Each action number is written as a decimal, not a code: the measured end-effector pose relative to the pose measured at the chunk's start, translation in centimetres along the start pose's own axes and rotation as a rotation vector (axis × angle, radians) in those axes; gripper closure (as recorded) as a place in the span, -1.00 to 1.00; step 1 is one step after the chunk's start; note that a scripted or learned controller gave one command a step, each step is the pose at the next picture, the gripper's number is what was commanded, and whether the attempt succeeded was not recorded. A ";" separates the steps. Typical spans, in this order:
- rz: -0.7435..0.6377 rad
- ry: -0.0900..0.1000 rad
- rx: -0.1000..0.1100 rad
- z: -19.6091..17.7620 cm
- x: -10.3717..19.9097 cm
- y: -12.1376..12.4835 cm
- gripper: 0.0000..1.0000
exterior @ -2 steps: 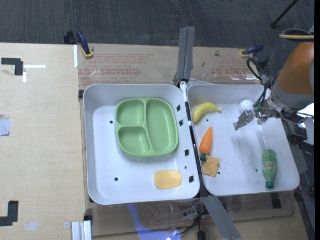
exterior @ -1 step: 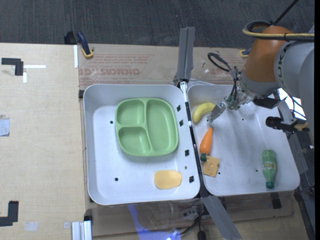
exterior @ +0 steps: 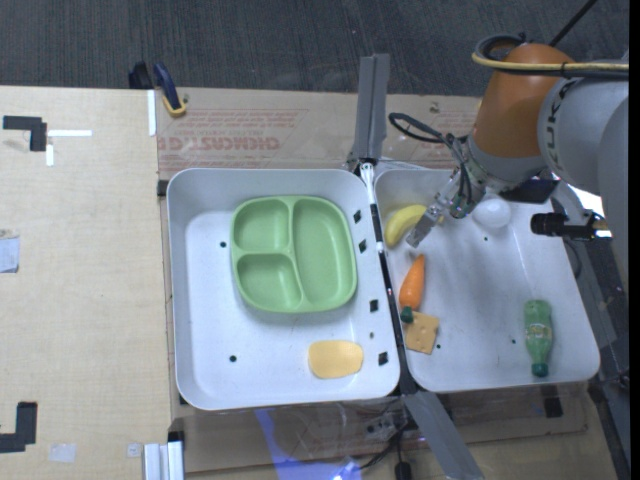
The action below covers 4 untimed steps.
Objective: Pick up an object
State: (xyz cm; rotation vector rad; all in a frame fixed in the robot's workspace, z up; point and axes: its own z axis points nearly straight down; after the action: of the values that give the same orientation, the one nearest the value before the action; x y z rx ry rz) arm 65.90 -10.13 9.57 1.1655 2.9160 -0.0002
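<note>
The right bin (exterior: 480, 298) holds a yellow banana (exterior: 400, 222) at its back left. Below it lie an orange carrot (exterior: 412, 281) and a tan cracker (exterior: 422, 333). A green bottle (exterior: 538, 336) lies near the right wall. My gripper (exterior: 427, 228) reaches down into the back of this bin, its tip right beside the banana's right end. Whether it touches the banana is unclear. A white round object (exterior: 491, 212) sits just to the right of the gripper, under the wrist.
The left bin (exterior: 200, 298) carries a green divided plate (exterior: 294, 254) and a flat yellow piece (exterior: 335, 359) near its front. A grey post (exterior: 372, 108) rises behind the wall between the bins. The arm's orange band (exterior: 520, 98) hangs over the right bin's back corner.
</note>
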 end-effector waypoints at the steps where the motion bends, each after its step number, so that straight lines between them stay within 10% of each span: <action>1: 0.003 -0.007 -0.003 -1.2 -0.2 0.0 1.00; 2: 0.345 -0.002 -0.001 -9.7 4.2 2.8 1.00; 3: 0.345 -0.002 0.000 -9.7 4.2 2.8 -1.00; 4: 0.395 0.001 0.002 -4.1 2.0 -1.8 -1.00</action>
State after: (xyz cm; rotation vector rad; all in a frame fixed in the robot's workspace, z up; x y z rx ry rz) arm 63.20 -10.03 13.62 1.7154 2.6320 -0.0028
